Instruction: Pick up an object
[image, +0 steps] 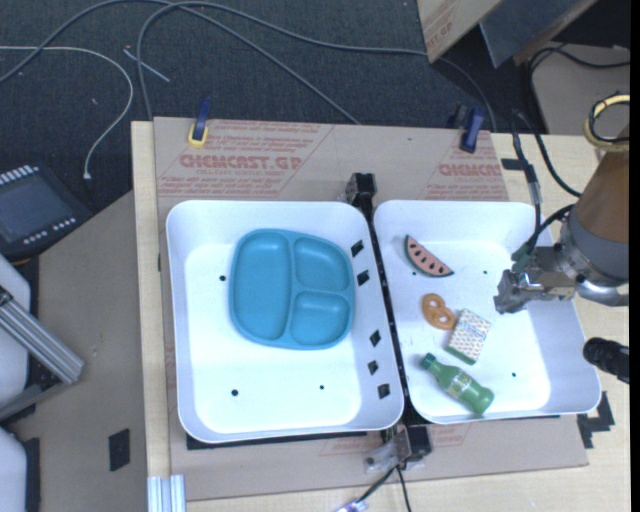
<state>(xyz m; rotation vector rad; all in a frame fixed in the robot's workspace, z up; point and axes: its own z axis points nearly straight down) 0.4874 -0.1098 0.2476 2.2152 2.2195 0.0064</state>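
arm (608, 215): enters from right | wrist bent down | jaws: state unclear

The right shallow white bin (540, 225) has open floor along its right half, where the hand (510, 297) hangs. Four items crowd its left — a watermelon slice toy (428, 256), brown pretzel (437, 311), patterned square packet (469, 334) and green plastic bottle (458, 383).
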